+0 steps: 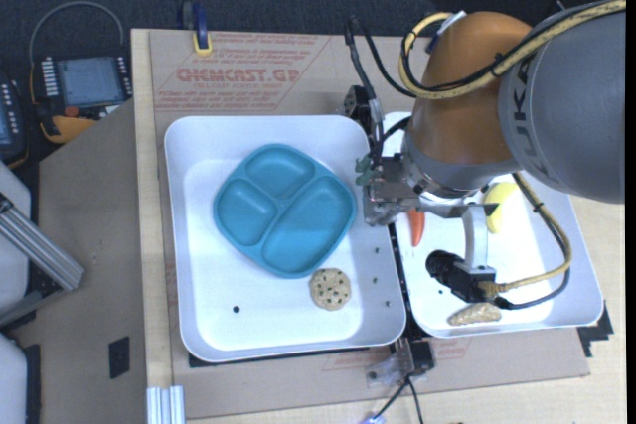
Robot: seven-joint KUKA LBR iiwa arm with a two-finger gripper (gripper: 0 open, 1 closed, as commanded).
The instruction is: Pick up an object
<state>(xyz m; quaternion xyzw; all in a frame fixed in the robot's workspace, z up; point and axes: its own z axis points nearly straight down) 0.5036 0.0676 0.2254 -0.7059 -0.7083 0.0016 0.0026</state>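
A small orange carrot (418, 226) is seen in the right bin (556, 303). It lies to the right of the blue plate (285, 209), beyond the walls where the two bins meet. It is laid lengthwise toward the near edge, with its narrow end pointed that way and its upper end hidden under the robot.

The gripper (381, 199) is placed between the plate and the carrot. It is over the meeting walls of the bins, just beside the plate's right rim and just beside the carrot. Whether it is spread or closed cannot be told, since it is viewed from above and its lower end is hidden by its own body. The grey arm (467, 114) with its orange band is stretched in from the right of the plate and covers much of the right bin.

Farther right of the plate, a yellow piece (497, 204) is partly hidden by the arm. A tan, lumpy piece (474, 315) is laid right of and below the plate, near the front wall of the right bin.

The plate itself, divided into three hollows, is set in the middle of the left bin (199, 313). A round cookie (330, 289) with dark chips is laid just below the plate's lower right edge, close to it. A tiny dark speck (237, 309) is seen below the plate's left part.

Both bins are carried by a brown tabletop (238, 70) with red lettering behind the plate.
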